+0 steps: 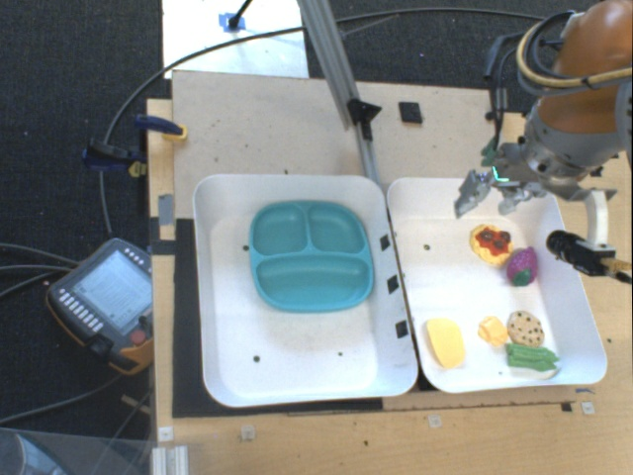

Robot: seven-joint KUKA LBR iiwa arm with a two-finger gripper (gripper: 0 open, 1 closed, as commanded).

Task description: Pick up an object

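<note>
While the gripper [492, 194] hung spread and empty over the right bin [420, 295], the pizza slice [491, 243] lay just below it, purple grapes [522, 265] beside.

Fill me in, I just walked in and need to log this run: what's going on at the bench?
A grey and orange robot arm reaches in from the right, its gripper hovering over the far part of the right bin, fingers apart and holding nothing. Below it lie toy foods: a small pizza, purple grapes, a yellow piece, a cookie and a green bean pod. The left bin holds a teal divided plate. Nothing is picked up yet.
</note>
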